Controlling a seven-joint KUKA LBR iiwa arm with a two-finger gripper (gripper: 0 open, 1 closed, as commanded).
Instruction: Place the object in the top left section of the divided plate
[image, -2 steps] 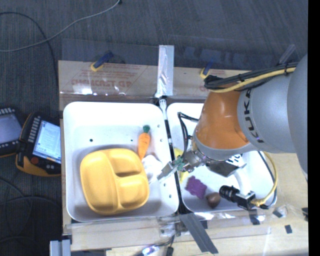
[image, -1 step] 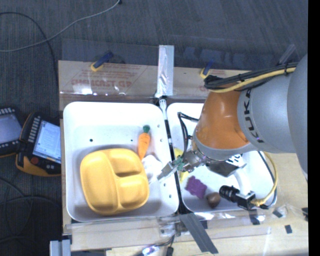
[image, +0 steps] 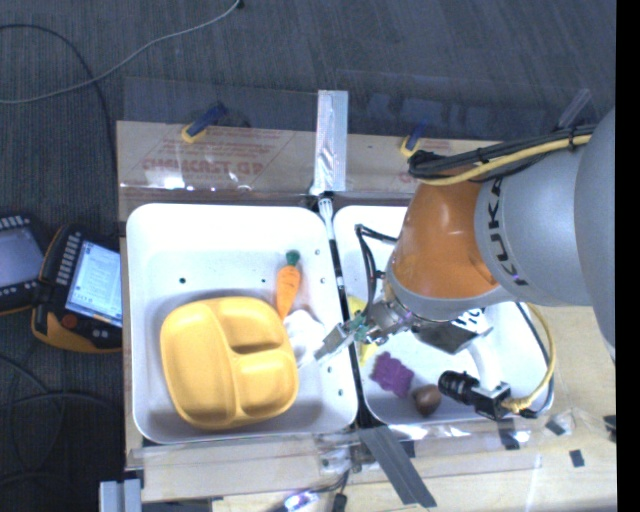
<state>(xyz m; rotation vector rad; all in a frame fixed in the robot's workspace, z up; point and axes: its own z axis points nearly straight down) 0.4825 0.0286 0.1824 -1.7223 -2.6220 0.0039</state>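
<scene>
Plate (image: 228, 362) yellow. Carrot (image: 287, 285) orange, green top. Purple lump (image: 392, 374); brown ball (image: 427, 399). Bins (image: 200, 228) white. Arm (image: 470, 240) grey, orange band.

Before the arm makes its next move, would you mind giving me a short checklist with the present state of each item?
1. Divided plate lies flat in the left bin: ok.
2. Plate's top left section is free of objects: ok.
3. Gripper holds an object: cannot tell; it sits over the wall between the bins.
4. Toy carrot lies clear of the plate, just beyond its upper right edge: ok.
5. Purple toy and brown item rest in the right bin, unobstructed: ok.
6. Object already placed in the plate: not ok.
</scene>
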